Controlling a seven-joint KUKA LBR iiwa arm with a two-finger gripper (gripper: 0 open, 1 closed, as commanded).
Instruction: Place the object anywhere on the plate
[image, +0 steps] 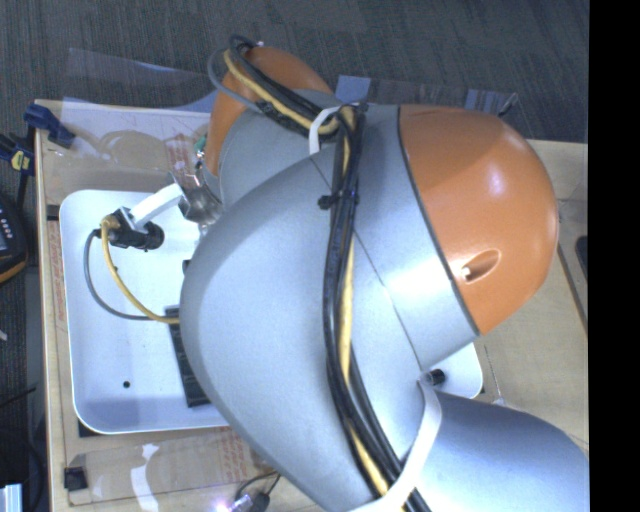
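My grey arm (330, 300), with its orange band (490, 210), covers most of the camera view and hides much of both bins. Its wrist end reaches over the upper part of the left white bin (90, 330). My gripper (192, 192) appears there as a small metallic, partly see-through piece close above the bin's far rim. A white tab and a black connector (135, 236) on a yellow cable (120, 290) hang beside it over the bin floor.
A dark flat strip (190, 365) lies on the left bin's floor, half hidden under the arm. A small dark speck (127, 384) sits near the bin's front. Clear tape and plastic sheeting (120, 145) lie on the bench behind the bin.
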